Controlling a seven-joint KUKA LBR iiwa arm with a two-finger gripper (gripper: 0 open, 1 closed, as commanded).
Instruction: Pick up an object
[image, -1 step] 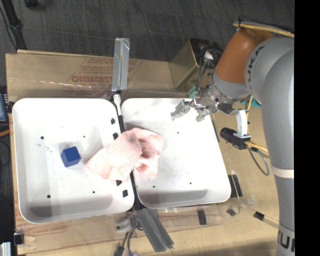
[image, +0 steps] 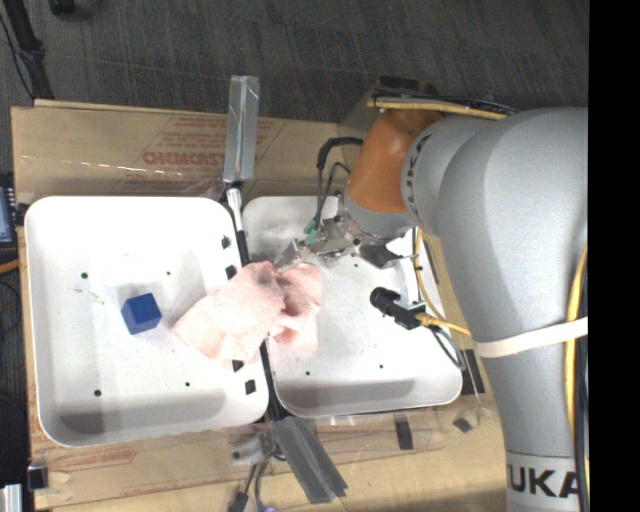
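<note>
Cloth (image: 252, 310) — pale pink, crumpled — draped across both bins' shared rim.

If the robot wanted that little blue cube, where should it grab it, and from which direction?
Best from straight above, I'd guess, with the fingers closing on two opposite flat sides. The cube sits alone on the floor of the left bin, clear of the walls and of the pink cloth, so there is room on each side. It looks slightly turned, so the gripper would probably need turning to match.

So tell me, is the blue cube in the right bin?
No, the blue cube sits in the left bin.
</note>
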